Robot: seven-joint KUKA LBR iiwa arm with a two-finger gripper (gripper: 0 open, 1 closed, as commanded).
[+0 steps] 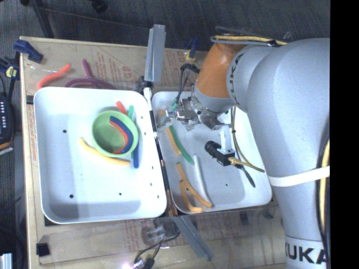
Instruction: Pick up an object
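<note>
Arm reaching into right bin (255, 190), gripper (178, 115) hanging near its upper-left corner; finger state: cannot tell. Green stick (180, 145) lying just below gripper, long axis running diagonally down-right; orange stick (189, 190) farther below.

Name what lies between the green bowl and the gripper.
In the camera view, the bins' adjoining rims separate the green bowl from the gripper.
</note>
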